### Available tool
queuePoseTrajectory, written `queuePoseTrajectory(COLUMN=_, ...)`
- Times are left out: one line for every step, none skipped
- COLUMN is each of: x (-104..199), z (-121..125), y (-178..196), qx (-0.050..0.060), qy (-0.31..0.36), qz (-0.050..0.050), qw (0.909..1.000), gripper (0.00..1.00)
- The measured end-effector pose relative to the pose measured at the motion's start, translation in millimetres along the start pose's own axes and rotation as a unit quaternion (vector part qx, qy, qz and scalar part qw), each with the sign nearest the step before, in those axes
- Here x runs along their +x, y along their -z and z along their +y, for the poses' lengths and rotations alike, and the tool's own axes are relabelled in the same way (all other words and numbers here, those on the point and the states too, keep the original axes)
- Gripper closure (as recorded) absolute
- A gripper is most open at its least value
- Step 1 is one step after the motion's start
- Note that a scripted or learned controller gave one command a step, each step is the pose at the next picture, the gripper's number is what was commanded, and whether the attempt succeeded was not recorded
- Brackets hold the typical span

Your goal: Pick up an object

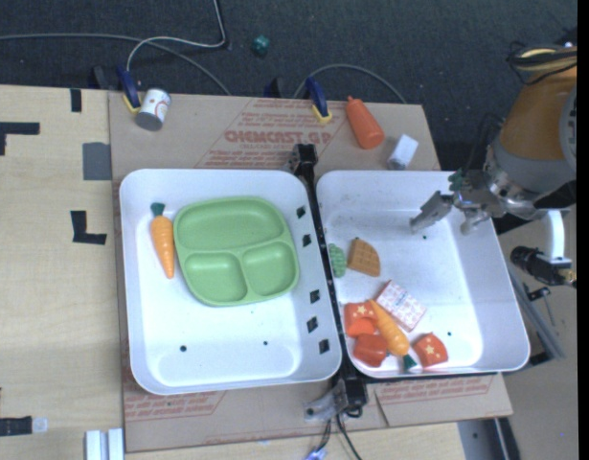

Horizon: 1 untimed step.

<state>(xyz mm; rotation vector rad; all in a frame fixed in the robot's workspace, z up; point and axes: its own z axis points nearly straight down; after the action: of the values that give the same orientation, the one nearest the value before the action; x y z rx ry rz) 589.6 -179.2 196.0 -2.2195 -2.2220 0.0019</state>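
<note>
Because the pickable items lie clustered at the near edge of the right bin (486,286), the gripper (445,209) hangs above that bin's far, bare floor with nothing between its fingers, which appear spread. The toy carrot (390,326), patterned block (401,304) and waffle piece (363,257) remain apart from it. The green divided plate (238,249) occupies the left bin (141,257), leaving little working room there.

Toy foods (390,326) lay clustered at lower centre-right of the frame; a carrot (162,241) lay at centre-left.
</note>
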Motion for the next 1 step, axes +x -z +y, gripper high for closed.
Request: queuePoseTrajectory(x=64.1, z=-2.8, y=-96.9, qx=0.000, qy=0.000, qz=0.000, qw=1.0000, gripper=0.00)
